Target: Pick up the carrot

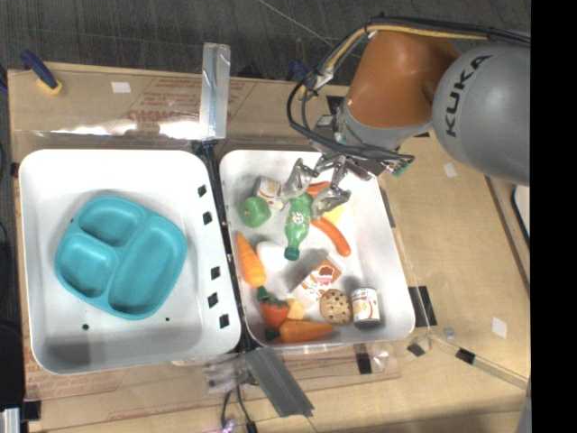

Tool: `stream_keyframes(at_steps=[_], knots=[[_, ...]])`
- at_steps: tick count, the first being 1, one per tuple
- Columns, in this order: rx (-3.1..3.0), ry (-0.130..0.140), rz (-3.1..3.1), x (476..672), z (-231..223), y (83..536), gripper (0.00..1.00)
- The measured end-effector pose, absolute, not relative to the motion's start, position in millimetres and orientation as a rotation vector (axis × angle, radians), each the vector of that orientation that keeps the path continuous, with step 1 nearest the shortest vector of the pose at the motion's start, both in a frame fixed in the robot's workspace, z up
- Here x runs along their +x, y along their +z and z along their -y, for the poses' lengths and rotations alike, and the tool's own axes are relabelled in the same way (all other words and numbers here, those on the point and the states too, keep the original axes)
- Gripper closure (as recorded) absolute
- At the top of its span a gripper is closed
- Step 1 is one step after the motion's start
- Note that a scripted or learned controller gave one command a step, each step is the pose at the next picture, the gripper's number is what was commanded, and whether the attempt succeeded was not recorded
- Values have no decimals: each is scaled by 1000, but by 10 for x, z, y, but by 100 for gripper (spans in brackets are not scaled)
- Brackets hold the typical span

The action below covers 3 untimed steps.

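Observation:
In the right bin [394, 242], an orange carrot [250, 260] lies along the left wall, pointing down the bin. A second carrot-like orange piece [306, 332] rests at the front wall. A red-orange elongated piece [331, 234] lies near the right wall, beside a green bottle [297, 226]. My gripper [315, 184] hangs low over the far end of this bin. Its fingers [296, 177] are spread, and a small orange bit [316, 188] shows between them. I cannot tell whether the fingers touch it.
The right bin also holds a green round fruit [256, 210], a white ball [270, 253], a cookie [334, 307], a small can [363, 307], a carton [317, 278] and a red fruit [275, 312]. A teal divided plate [122, 255] sits in the left bin [36, 242].

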<state>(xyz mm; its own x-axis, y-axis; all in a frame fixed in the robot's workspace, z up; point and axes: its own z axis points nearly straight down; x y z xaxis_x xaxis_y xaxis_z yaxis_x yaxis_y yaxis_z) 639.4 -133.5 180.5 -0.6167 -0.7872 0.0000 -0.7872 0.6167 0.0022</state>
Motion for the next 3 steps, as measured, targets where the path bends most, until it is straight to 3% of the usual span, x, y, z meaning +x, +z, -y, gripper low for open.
stream_keyframes(at_steps=[1,2,3], knots=[[1240,4,2890,5278,1262,2231,100],[927,5,3007,5088,1515,2695,100],[836,-5,3025,4889,1446,1896,100]])
